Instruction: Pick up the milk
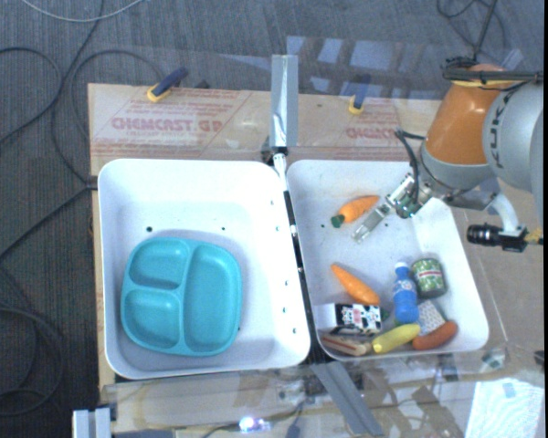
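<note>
**Reaching for the milk**

Hovering over the right bin (457, 235) near a carrot (357, 209), gripper (373, 224) apparently narrow, holding nothing. Better carried toward the bin's near edge, down onto the milk (358, 318), lying flat among crowded toys, long axis left-right; spout direction unclear.

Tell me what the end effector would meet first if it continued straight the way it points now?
Probably the carrot beside the end effector, though depth is unclear; it may reach the bin floor first.
</note>
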Robot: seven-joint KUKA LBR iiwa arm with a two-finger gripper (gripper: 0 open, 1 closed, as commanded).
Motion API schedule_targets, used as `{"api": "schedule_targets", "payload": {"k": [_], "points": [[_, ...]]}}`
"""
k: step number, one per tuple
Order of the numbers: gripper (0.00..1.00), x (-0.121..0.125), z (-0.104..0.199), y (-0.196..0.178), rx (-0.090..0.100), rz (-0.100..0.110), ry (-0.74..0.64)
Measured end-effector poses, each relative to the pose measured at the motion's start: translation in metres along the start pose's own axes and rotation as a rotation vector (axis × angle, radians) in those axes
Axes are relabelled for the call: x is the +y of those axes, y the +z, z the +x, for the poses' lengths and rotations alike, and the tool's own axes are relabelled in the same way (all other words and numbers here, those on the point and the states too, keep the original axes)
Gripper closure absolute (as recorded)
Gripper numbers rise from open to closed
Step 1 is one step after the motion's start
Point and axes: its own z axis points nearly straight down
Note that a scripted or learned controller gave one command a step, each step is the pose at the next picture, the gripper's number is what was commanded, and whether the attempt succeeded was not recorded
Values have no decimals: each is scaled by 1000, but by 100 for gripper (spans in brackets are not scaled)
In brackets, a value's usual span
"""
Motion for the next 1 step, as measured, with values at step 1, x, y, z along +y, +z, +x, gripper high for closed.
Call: {"api": "schedule_targets", "payload": {"k": [1], "points": [[0, 56, 33, -51, -2, -1, 184]]}}
